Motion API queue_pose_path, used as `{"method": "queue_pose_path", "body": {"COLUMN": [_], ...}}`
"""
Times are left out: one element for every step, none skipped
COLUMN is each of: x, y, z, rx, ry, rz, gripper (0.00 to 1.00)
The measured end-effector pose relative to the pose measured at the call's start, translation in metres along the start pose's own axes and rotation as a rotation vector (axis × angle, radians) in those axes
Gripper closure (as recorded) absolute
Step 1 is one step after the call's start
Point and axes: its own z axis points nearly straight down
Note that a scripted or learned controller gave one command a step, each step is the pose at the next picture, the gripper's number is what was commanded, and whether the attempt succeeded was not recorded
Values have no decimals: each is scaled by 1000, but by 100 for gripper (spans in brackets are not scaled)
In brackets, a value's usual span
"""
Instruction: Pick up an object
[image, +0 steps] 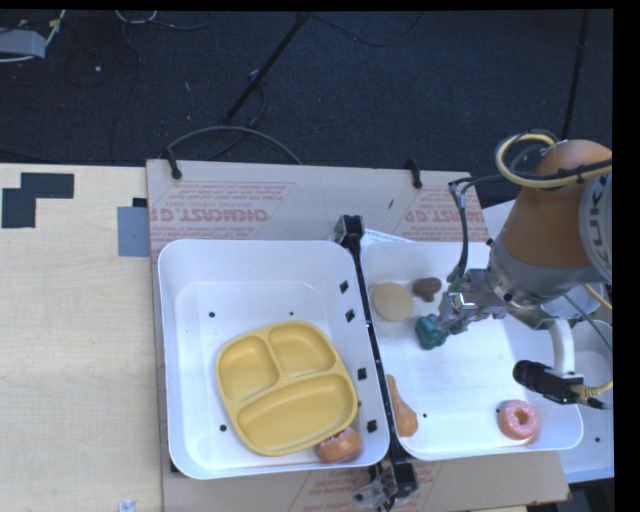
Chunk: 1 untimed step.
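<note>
Seen from above at a slant: two shallow white bins side by side on a tabletop (80, 350), the left bin (190, 290) holding a yellow divided tray (287, 385) with an orange round item (340, 446) at its near edge. In the right bin (470, 420), a small teal object (431, 332), dark blue-green and lumpy, lying just below a pale tan disc (392, 301) and a small brown lump (427, 288), with a pink frosted donut (518, 420) near the right corner and an orange elongated piece (401, 408) by the divider. Grey arm with orange band reaching in from the right, its hand (452, 318) right at the teal object, touching or nearly so; impossible to tell whether hand open or closed.
</note>
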Motion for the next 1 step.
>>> {"method": "queue_pose_path", "body": {"x": [48], "y": [-14], "z": [5], "rx": [6], "ry": [2], "rz": [-3], "gripper": [100]}}
